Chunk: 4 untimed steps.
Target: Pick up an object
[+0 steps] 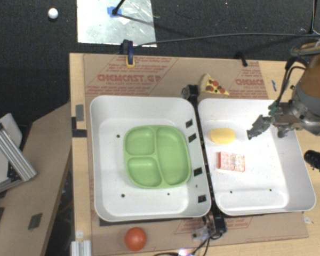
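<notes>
In the right bin (293, 196) lie a yellow oval object (222, 136) near its upper left and a small red-and-white patterned packet (231, 161) just below it. My gripper (268, 127) hangs over the right bin's upper right part, to the right of the yellow object and apart from it. Nothing shows between its fingers. The left bin (104, 143) holds a green divided plate (156, 156).
A toy pizza slice (213, 85) lies on the cardboard behind the bins. A red-orange ball (135, 238) rests in front of the left bin. A blue clamp (127, 51) sits at the cardboard's back edge. An aluminium frame (8, 148) stands at the left.
</notes>
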Available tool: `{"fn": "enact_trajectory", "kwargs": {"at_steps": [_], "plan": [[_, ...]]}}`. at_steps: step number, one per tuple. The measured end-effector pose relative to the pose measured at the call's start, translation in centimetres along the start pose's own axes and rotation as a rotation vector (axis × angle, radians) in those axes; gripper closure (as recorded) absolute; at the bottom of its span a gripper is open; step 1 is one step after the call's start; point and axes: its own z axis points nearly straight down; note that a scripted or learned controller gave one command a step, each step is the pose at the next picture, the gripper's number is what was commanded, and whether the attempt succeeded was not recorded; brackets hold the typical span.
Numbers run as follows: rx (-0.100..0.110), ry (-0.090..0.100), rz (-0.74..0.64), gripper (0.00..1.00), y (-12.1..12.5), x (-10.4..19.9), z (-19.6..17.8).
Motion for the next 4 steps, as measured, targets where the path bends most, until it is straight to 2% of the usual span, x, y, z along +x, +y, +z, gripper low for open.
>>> {"fn": "enact_trajectory", "kwargs": {"at_steps": [1, 3, 4], "plan": [[-0.011, -0.002, -0.002, 0.00, 0.2, 0.0, -0.5], [-0.006, -0.001, 0.001, 0.00, -0.6, -0.5, 8.4], [-0.007, 0.000, 0.000, 0.00, -0.1, 0.5, 13.8]]}}
